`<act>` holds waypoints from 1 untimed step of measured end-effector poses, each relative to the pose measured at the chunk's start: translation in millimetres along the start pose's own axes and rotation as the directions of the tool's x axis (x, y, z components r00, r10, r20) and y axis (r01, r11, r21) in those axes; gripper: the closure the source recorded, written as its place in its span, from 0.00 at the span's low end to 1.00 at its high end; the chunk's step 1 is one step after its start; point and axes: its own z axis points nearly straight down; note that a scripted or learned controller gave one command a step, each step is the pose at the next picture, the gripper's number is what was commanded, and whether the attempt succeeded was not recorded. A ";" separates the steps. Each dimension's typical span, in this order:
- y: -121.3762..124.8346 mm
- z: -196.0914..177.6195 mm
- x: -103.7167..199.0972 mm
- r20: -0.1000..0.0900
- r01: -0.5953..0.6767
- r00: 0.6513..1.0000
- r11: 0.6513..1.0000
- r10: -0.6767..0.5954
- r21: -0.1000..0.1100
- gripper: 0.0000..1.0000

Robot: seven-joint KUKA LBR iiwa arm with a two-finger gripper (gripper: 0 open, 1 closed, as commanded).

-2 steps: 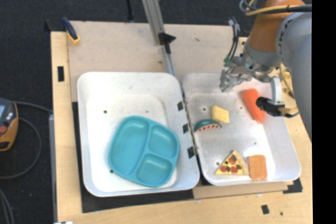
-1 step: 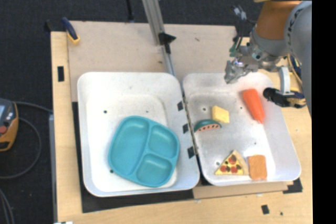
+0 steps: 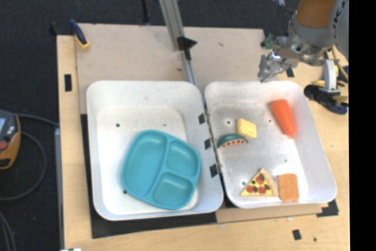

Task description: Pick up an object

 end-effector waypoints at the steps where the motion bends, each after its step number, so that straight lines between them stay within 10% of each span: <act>1: -22.4 -10.5 44.3 -0.003 0.003 1.000 1.000 -0.003 0.006 1.00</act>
